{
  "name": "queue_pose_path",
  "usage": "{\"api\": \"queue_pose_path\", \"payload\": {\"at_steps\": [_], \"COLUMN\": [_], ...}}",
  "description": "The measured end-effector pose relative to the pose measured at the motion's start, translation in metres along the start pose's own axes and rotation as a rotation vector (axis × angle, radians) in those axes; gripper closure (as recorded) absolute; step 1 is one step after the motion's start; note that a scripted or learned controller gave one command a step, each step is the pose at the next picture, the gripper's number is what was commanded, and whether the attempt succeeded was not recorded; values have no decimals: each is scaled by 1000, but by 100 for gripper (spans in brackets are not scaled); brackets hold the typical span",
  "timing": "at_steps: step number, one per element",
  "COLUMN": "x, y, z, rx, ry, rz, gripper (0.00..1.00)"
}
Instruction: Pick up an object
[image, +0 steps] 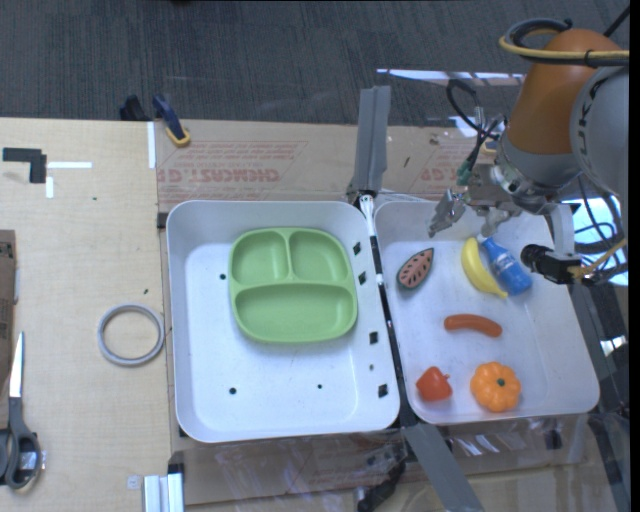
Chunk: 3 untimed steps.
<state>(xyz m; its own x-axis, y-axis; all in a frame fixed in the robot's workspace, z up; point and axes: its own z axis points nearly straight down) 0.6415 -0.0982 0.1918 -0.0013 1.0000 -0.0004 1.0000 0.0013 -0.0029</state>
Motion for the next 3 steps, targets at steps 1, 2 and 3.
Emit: {"api": "queue_pose_path", "payload": {"at_steps": [1,2,3], "x": [-62,-62,-29], "y": [5,5,7], "z": [100,91,-4], "rx": [-2,-2,-2], "ry": [1,0,-1], "rz": [169,168,225], "gripper": [0,100,100]}}
